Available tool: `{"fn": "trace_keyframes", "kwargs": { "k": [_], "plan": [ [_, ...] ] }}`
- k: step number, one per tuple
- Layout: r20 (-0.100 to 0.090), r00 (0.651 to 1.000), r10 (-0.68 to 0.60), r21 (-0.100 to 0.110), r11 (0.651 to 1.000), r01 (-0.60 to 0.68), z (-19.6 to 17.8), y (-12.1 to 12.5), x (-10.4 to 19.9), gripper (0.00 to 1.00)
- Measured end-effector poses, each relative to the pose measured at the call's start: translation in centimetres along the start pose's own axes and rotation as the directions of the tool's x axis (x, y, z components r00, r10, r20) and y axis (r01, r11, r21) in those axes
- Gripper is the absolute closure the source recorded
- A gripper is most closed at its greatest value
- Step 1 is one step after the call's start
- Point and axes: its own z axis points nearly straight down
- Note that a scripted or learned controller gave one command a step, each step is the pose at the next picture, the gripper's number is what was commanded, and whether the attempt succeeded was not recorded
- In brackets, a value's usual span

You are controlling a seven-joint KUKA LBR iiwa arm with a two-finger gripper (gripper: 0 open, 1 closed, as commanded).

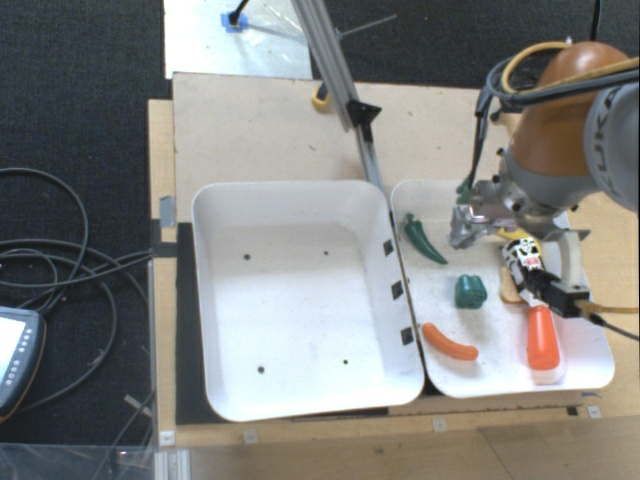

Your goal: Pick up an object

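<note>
where the arm (560,118) overhangs, the right bin (500,383) is hidden.

This looks like a robotics lab. A plain board worktop (250,128) stands on dark carpet (80,68) and carries two shallow white bins (300,200) fixed side by side. Loose black cables (60,258) trail across the floor to what may be a handheld control pendant (15,353). A slanted metal pole (325,38) rises beside the industrial arm (570,118).
</note>
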Motion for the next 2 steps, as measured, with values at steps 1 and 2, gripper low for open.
{"fn": "trace_keyframes", "kwargs": {
  "k": [1,2],
  "plan": [
    [-0.001,1.000,-0.001,-0.002,1.000,0.001,-0.7,3.0,5.5,1.00],
    [-0.001,1.000,0.000,0.001,1.000,0.000,0.4,5.3,10.7,1.00]
  ]
}}
